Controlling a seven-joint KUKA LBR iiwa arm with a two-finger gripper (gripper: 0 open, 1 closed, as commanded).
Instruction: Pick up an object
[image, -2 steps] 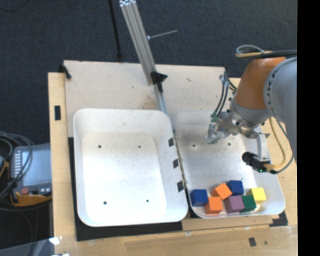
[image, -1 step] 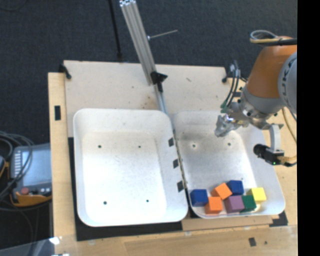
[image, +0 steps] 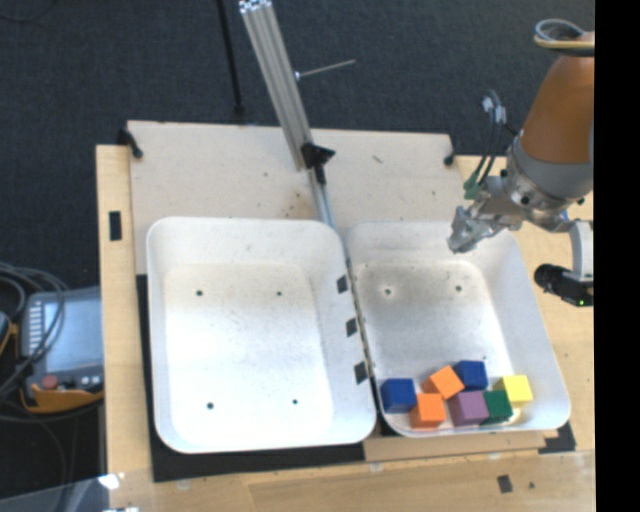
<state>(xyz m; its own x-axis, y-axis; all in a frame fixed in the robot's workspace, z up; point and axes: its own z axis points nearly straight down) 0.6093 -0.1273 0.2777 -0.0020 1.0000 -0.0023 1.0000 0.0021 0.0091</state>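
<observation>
1. The grey arm with its orange band (image: 560, 100) reaches in from the right; its metal pincer (image: 465, 235) hangs over the right white plastic bin's (image: 520, 290) far edge. Whether it is spread or closed, I cannot tell.
2. Small coloured cubes (image: 458, 394) cluster at that bin's near edge, well apart from the pincer: blue, orange, purple, green, yellow.
3. The cubes lie at mixed angles, showing no long axis.

Two shallow white matt plastic bins (image: 250, 330), speckled with grime, sit on a pale, wood-like worktop (image: 290, 165); ribbed aluminium rail (image: 280, 85) looks brushed.

coloured blocks (image: 458, 393), clustered (right bin's near corner)
</observation>
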